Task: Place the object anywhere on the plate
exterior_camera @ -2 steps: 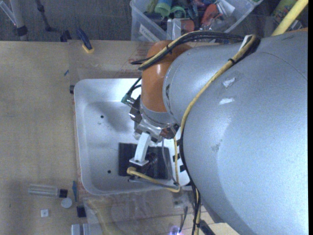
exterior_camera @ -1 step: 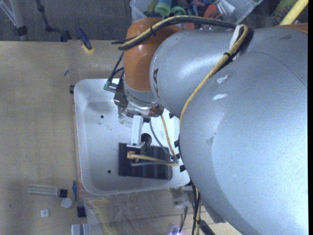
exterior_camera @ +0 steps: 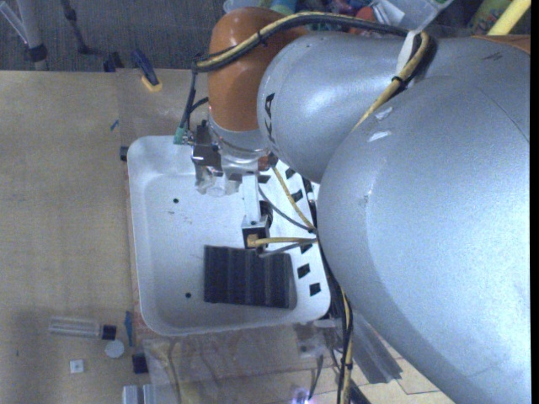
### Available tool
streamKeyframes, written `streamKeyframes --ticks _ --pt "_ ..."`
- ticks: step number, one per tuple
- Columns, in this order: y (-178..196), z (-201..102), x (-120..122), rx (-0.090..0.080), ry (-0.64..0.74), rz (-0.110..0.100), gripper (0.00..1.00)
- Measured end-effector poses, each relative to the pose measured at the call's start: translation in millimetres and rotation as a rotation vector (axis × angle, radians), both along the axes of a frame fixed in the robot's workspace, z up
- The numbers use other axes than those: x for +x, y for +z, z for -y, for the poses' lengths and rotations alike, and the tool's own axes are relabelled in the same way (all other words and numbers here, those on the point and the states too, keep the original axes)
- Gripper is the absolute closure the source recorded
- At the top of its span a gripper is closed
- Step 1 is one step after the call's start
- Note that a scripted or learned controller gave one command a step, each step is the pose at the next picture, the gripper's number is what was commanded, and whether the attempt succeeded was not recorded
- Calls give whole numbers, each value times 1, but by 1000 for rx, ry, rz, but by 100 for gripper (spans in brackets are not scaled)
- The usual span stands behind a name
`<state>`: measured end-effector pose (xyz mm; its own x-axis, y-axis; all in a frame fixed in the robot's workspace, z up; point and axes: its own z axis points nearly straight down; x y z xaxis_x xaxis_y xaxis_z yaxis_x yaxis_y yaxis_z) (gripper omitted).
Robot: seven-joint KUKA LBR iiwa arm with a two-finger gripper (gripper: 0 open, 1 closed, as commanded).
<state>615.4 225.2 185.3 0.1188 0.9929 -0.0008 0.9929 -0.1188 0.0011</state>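
Below the gripper, toward the bin's near wall: a dark ribbed block [exterior_camera: 248, 276] is seen lying flat on the bin floor, well apart from the tool; it is taken to be the task's object, though that cannot be told for certain.
Gripper [exterior_camera: 216, 175]: hung under the orange band [exterior_camera: 236, 66] over the far part of the bin floor; whether it is spread or pressed together cannot be told, and nothing is seen pinched in it.
White bin [exterior_camera: 145, 225]: spread out beneath the tool, with only a few small dark specks on its floor near the gripper.
Cables [exterior_camera: 285, 242]: yellow and black leads are draped between the tool and the block, at the arm's side.
Bench [exterior_camera: 59, 183]: small loose parts [exterior_camera: 80, 326] are scattered well beyond the bin's near corner.
Step in hand: judged to be the approach before any pick-up; nothing has been lifted yet.
Next move: the tool would need to be brought over the block, lowered squarely across its ribs, and closed firmly before a plate is sought.
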Motion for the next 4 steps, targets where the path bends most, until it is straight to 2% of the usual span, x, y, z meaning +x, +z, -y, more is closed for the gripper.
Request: streamKeyframes --ticks 1,2,3,4 --pt "-40 -1 42 1 -428 -1 100" --pt "-71 2 51 4 -925 1 100" --pt "-19 8 39 -1 -535 -4 100" --pt "-50 79 23 0 -79 -7 100"
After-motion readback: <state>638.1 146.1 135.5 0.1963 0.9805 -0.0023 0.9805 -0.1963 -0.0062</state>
